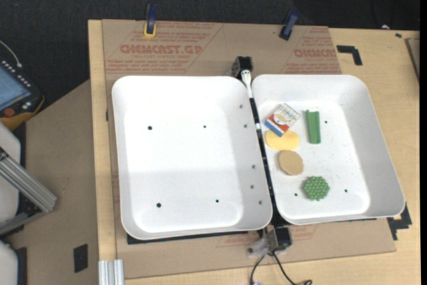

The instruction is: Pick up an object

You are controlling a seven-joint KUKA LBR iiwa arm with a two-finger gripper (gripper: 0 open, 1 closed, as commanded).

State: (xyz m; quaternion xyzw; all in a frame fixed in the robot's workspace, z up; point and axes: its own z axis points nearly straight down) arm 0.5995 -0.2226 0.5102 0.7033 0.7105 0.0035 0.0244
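- White plastic forms both shallow bins, which sit side by side on a brown cardboard sheet (200, 43) printed with red lettering.
- Left bin (133, 197) shows a bare floor with a few small dark dots.
- Right bin (380, 163) holds five small items, all gathered in its left half, close to the divide between the bins.
- Small printed packet (283, 119), white with red and blue, lies tilted nearest the top of the group.
- Green stick-shaped block (313, 127) lies upright in the view, just to the right of the packet and apart from it.
- Yellow flat piece (283, 140) sits just below the packet, touching its lower edge.
- Tan round disc (290, 163) lies just below the yellow piece, touching or overlapping its lower edge.
- Green knobbly ball (316, 188) rests lowest, near the disc, down and to its right.
- Blue clamps (150, 18) and (289, 25) grip the far edge of the cardboard.
- As for the pincer, I cannot tell its state.
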